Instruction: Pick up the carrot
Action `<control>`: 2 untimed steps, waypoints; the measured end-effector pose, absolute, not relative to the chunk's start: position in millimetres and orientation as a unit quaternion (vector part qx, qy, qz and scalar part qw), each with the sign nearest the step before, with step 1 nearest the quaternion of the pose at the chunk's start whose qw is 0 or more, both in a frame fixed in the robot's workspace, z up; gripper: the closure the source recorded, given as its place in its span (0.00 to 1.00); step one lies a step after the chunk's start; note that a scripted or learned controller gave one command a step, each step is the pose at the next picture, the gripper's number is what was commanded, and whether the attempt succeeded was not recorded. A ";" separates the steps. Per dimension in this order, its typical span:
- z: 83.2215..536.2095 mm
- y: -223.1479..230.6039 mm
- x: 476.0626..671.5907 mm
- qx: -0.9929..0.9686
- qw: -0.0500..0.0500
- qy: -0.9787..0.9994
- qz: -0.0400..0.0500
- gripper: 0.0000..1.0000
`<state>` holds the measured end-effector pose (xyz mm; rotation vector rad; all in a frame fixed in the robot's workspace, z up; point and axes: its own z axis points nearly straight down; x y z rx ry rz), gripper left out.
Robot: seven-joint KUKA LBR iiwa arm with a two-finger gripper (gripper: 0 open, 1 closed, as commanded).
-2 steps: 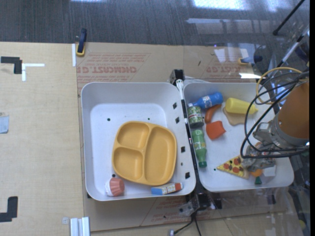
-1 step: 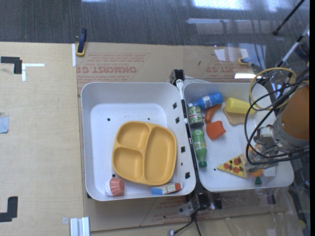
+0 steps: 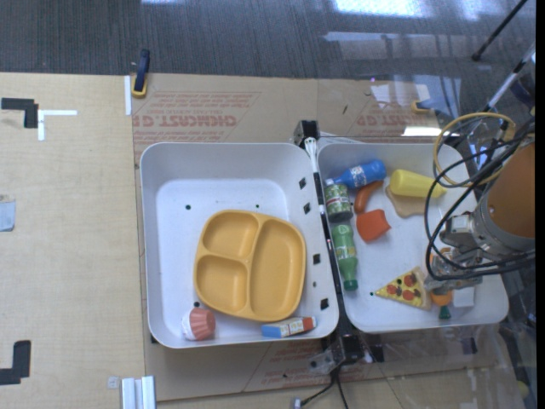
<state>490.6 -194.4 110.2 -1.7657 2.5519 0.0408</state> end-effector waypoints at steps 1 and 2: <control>113.3 -180.0 496.4 -0.572 0.030 0.820 0.019 0.00; 121.4 -185.1 496.7 -0.568 0.027 0.823 0.014 1.00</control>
